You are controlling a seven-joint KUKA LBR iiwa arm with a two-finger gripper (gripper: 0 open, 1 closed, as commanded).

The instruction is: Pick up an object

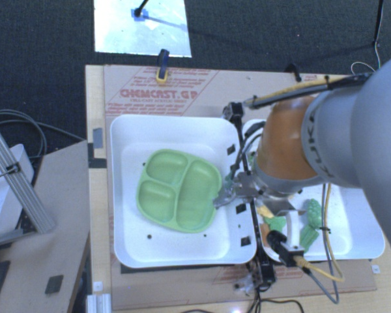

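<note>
Near right, green items (311, 223) lay in the right bin (358, 243), while the hand (223, 197) sat low at the right rim of the green divided plate (179, 189) in the left bin (176, 253), likely lining up an edge grasp, grip state unclear.

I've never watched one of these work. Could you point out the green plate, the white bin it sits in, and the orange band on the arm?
green plate (179, 189): camera view, on its centre ridge.
left white bin (127, 243): camera view, on bare floor near its front corner.
orange band (283, 142): camera view, on its middle.
</note>
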